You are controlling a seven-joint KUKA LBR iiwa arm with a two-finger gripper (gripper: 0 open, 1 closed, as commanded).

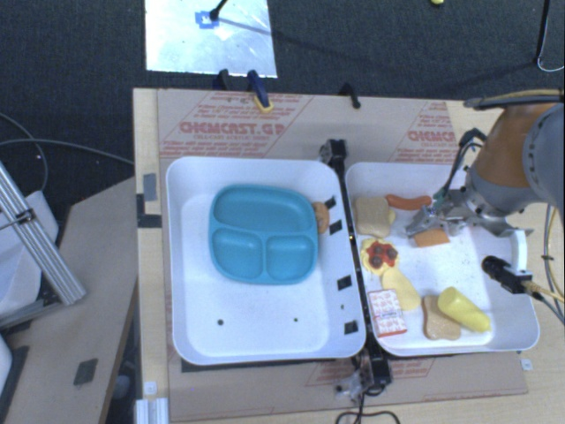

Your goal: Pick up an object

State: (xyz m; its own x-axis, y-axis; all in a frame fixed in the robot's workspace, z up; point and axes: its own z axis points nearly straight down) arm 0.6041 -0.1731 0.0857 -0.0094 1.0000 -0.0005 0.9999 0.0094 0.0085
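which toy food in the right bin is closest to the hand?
The orange slab, directly beneath the hand. The hot dog lies just behind it; the yellow piece and bread slice lie farther off.

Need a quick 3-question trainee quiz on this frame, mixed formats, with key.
1. True or false: the blue divided plate lies in the right bin.
2. Multiple choice: which item is nearest the hand? A) the orange block B) the yellow pepper C) the red-and-white packet
3. Fill in: the sausage lies toward the ____ edge of the right bin.

Key: 1 false, it lies in the left bin. 2 A. 3 far.
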